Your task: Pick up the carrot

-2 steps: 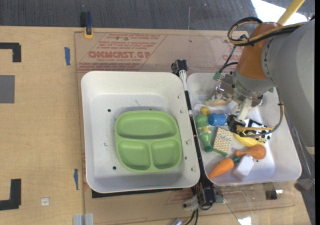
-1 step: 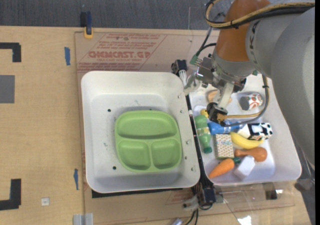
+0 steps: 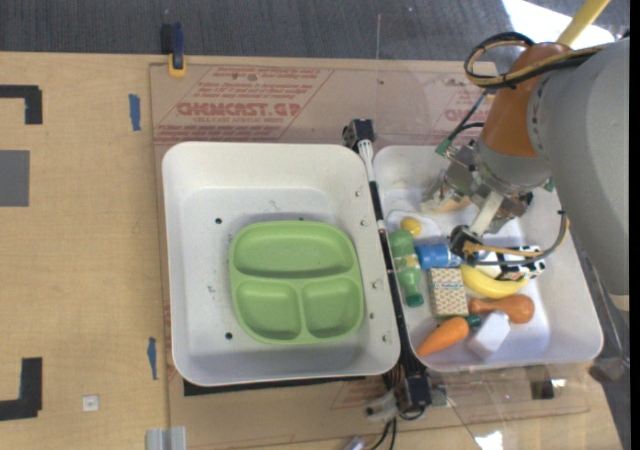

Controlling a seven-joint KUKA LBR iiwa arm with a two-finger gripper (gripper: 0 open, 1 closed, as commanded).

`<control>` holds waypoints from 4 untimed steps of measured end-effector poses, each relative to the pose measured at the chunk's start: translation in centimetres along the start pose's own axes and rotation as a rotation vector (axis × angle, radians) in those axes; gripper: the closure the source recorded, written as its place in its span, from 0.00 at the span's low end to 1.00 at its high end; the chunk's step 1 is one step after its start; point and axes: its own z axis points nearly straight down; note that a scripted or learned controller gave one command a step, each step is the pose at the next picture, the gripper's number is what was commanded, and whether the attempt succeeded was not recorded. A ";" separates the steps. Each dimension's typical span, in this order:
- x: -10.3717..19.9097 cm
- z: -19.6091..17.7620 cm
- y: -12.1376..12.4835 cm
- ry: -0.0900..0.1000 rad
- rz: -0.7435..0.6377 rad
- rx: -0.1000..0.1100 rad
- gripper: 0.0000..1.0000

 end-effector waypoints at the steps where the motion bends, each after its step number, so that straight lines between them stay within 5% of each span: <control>1: 2.0 -9.1 -6.5 0.010 -0.126 -0.010 0.00; 2: 3.2 -8.8 -8.8 0.006 -0.069 -0.002 0.00; 3: -4.3 -9.5 -10.1 0.002 -0.106 -0.006 0.00; 4: 5.3 -9.3 -9.8 0.009 -0.043 -0.006 0.00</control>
